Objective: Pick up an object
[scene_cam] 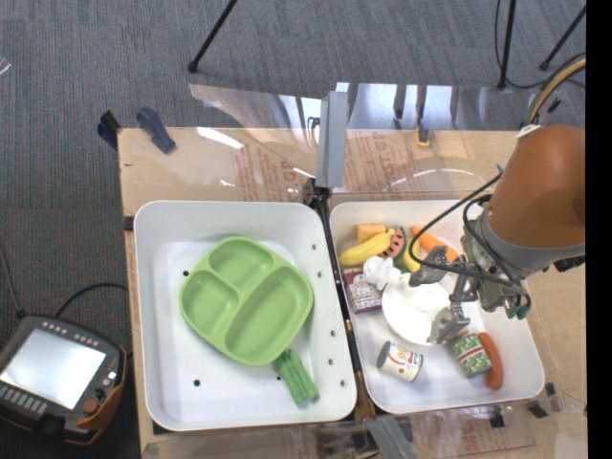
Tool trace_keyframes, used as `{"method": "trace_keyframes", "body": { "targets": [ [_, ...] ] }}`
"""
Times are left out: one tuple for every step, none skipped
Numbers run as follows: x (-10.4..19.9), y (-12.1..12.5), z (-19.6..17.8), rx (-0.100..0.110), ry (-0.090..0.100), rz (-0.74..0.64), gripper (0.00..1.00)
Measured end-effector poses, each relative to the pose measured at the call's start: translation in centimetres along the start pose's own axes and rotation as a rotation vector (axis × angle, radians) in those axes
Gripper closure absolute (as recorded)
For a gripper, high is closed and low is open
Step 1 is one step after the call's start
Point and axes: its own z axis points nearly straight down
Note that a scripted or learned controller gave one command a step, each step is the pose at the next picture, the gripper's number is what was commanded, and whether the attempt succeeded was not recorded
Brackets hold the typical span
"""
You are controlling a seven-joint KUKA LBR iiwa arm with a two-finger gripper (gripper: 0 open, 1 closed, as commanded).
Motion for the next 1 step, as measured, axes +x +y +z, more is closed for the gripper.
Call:
{"method": "trace_keyframes", "body": {
  "targets": [
    [-8.13, -4.88, 6.09, 0.007, -0.03, -0.059, 0.0]
  ]
}}
